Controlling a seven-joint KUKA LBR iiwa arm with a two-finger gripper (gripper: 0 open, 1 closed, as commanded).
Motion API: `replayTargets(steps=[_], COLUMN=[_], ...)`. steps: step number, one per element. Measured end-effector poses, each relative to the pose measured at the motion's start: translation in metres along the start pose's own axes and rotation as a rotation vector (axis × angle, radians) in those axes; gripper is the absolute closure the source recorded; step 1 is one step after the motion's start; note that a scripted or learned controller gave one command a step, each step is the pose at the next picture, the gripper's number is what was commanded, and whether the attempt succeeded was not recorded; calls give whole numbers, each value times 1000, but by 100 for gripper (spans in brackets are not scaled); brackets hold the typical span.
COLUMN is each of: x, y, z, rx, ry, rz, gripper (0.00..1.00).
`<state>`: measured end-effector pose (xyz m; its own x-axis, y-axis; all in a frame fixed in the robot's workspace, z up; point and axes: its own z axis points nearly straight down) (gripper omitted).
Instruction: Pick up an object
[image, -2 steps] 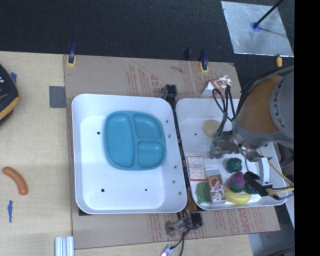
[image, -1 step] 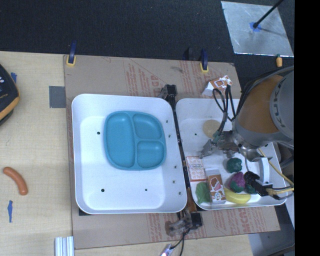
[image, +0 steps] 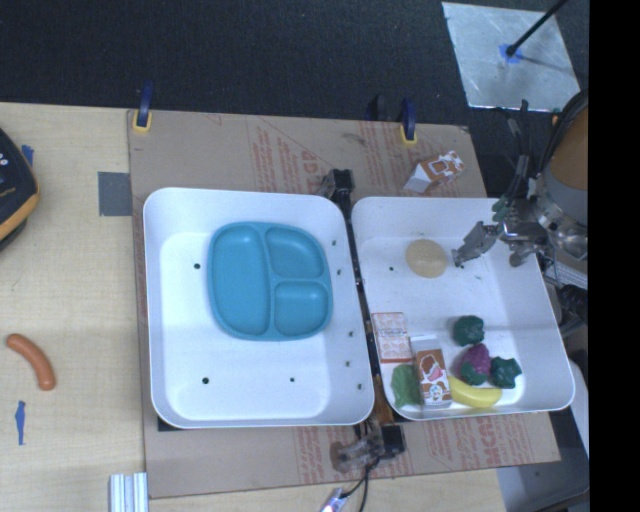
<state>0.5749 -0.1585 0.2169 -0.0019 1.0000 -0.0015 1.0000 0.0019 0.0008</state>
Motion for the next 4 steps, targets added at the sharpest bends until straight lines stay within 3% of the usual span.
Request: replayTargets(steps=[1,2,3,4], x=[-23,-5,-19,-33], y=[-31,-70,4,-40], z=[126,125,125,125], rx=[5,4,2,5], ry=[1,1,2,1], rz=[-3,-3,-1,-2], gripper=[0,0,0,0])
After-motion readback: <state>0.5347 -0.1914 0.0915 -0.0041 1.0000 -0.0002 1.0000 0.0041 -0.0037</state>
